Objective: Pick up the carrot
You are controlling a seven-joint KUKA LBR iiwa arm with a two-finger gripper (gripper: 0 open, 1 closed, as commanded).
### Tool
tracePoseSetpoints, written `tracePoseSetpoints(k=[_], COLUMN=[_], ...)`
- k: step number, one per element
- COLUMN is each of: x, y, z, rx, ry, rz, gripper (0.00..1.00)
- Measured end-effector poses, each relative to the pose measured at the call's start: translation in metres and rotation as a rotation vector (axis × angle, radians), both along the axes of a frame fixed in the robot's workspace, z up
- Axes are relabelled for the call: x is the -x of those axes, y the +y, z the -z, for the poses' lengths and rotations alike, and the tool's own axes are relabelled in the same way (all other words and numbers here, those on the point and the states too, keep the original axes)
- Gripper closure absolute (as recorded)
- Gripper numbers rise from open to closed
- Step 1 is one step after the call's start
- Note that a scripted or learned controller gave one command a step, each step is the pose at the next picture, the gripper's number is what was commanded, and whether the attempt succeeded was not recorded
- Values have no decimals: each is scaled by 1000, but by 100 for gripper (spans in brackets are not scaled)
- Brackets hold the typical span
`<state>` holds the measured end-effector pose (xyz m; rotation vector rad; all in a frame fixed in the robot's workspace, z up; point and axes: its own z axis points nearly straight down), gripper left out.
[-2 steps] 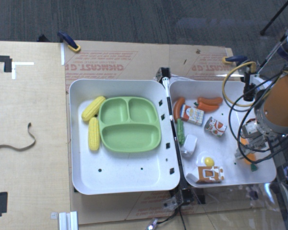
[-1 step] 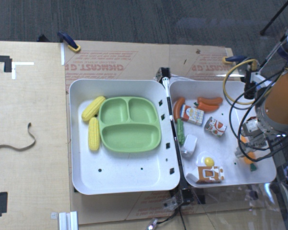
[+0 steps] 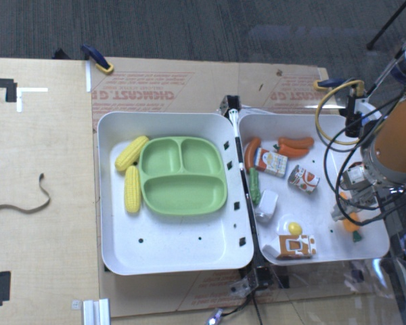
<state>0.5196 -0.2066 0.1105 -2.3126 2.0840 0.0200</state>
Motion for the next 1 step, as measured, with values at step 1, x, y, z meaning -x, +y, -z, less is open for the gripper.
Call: tracePoseSetpoints(k=[1], x=[-57], y=[-3], z=[18], rx=[25], ry=[-1], rz=[-428], gripper=[100])
